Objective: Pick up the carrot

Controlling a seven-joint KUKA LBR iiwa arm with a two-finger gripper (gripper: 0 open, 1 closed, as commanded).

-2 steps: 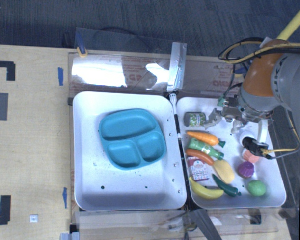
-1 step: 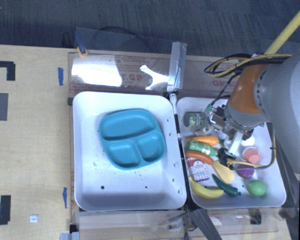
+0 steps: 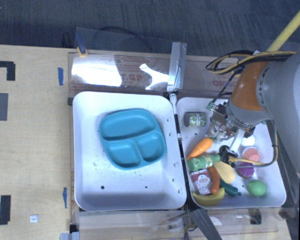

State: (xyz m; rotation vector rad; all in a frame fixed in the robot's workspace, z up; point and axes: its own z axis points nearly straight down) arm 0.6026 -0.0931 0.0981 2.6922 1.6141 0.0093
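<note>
Camera view showed you the carrot [image 3: 201, 147] lying in the right bin [image 3: 280, 195], just beside the tool [image 3: 227, 139], whose grip couldn't be told. It looked light, rigid, slick; take its thick middle.

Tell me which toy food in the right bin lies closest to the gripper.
The carrot, orange with a green top, lying just left of the gripper; the other toys sit lower in the bin.

The right bin [image 3: 277, 195] is crowded — toy foods pack its lower half, and the carrot [image 3: 201, 146] lies against the green pieces [image 3: 203, 162] below it. Bare floor shows toward frame top-left of the carrot, beside the small can [image 3: 194, 119]. The pincer [image 3: 227, 136] hangs just right of the carrot — blocking that side.
</note>
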